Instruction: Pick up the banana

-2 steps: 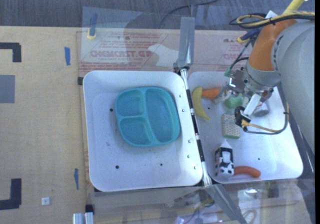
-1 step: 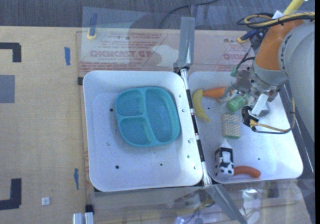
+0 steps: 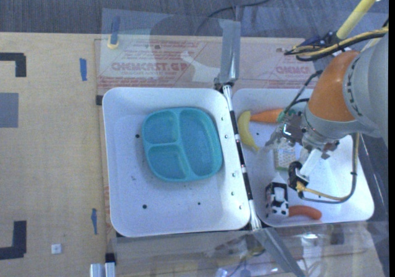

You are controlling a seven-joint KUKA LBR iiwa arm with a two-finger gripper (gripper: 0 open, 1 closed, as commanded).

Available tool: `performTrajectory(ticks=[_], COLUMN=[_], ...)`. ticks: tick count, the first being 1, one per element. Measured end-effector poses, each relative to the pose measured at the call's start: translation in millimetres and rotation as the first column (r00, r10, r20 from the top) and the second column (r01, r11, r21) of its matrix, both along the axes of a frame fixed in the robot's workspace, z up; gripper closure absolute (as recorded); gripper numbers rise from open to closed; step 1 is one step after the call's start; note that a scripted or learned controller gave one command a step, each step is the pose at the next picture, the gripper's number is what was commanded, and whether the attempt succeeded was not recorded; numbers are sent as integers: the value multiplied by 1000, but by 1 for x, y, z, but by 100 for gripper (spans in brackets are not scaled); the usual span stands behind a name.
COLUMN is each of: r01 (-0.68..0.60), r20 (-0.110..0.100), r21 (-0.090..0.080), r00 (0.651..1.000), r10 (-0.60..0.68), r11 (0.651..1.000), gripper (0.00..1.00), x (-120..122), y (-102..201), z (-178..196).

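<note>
The yellow banana [image 3: 247, 131] lies curved along the left wall of the right bin [image 3: 364, 198], near its back. An orange carrot [image 3: 269, 115] touches its far end. My gripper [image 3: 290, 160] hangs over the middle of the right bin, a short way right of and nearer than the banana, apart from it. The grey wrist and orange band [image 3: 331, 93] rise behind it to the right. Nothing shows in the gripper's hold.
A black-and-white cow toy [image 3: 278, 200] and a red-orange piece [image 3: 305, 211] sit at the right bin's front. A teal divided plate [image 3: 182, 144] lies in the left bin [image 3: 123, 202]. A cable [image 3: 336, 197] loops beneath the wrist.
</note>
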State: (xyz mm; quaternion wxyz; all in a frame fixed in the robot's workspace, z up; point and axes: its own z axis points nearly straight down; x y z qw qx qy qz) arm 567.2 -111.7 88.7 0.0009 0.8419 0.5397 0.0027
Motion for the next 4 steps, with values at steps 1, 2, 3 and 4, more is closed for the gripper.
performTrajectory(ticks=[1,2,3,4], r01=[8,70,75,75], r20=[4,-7,-7,-6], r21=[-1,-2,-2,-2], r00=[1000,998,997,997], r10=[-8,-70,-75,-75], r11=[1000,998,997,997], gripper=[100,100,100,0], x=[1,24,85,85], y=[-4,67,121,121], z=[10,112,126,126])
